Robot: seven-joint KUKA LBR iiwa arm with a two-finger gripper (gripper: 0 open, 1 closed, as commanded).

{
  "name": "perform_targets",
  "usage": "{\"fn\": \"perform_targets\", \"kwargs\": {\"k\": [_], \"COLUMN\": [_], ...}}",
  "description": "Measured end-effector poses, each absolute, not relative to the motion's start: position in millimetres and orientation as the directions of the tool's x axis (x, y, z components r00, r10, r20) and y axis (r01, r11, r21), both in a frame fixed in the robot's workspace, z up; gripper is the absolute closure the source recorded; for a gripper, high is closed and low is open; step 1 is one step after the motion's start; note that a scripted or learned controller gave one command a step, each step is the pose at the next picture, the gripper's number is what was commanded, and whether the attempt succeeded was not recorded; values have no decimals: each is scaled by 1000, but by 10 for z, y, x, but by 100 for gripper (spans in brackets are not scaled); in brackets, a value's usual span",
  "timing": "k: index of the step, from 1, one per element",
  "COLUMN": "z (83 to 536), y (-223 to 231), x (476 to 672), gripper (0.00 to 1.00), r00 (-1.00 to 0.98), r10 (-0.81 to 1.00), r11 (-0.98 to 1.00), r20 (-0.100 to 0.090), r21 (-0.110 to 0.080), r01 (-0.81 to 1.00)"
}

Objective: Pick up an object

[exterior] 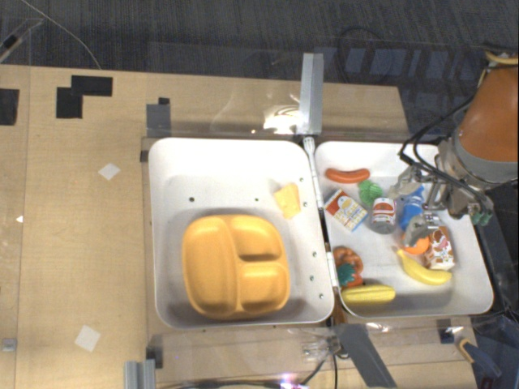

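A robot arm with an orange band reaches in from the right, and its gripper [423, 217] hangs low over the right bin [478, 294], one of two shallow white bins on a wooden bench [73, 241]. How far the jaws are parted cannot be told from this slanted overhead view, and nothing can be seen held between them. Using the gripper as the landmark: a blue object [410, 209] lies directly at its tip, partly covered by the metal, too hidden to tell its shape. Just left of the gripper stands a small can [382, 215] with a red and white label. Just below the gripper lies an orange piece [415, 247], and just below and to the right a red and white packet [440, 250]. Further below rests a yellow banana [423, 271]. Left and slightly above the gripper sit a green object [370, 190] and a red sausage [347, 174]. Further left is a small colourful box [347, 211]. Well below and to the left lie an orange and teal toy [348, 266] and a yellow corn cob [369, 295]. Far to the left of the gripper, the left bin [170, 168] holds a yellow divided tray [235, 264] and a small yellow block [287, 200].
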State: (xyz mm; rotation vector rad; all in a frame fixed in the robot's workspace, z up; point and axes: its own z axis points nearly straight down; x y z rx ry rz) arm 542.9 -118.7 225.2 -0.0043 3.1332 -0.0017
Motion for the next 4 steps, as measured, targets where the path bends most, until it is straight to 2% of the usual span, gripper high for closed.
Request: {"fn": "perform_targets", "kwargs": {"k": [1, 2, 3, 4], "z": [912, 891, 881, 887], "y": [-1459, -1531, -1408, -1508], "x": [5845, 5966, 6336, 6561], "gripper": [0, 0, 0, 0], "r00": [-997, -952, -751, -644], "r10": [80, 307, 660, 765], "r11": [997, 952, 751, 644], "r20": [-19, -13, -9, -8], "r21": [-2, 2, 6, 6], "r01": [80, 307, 660, 765]}}
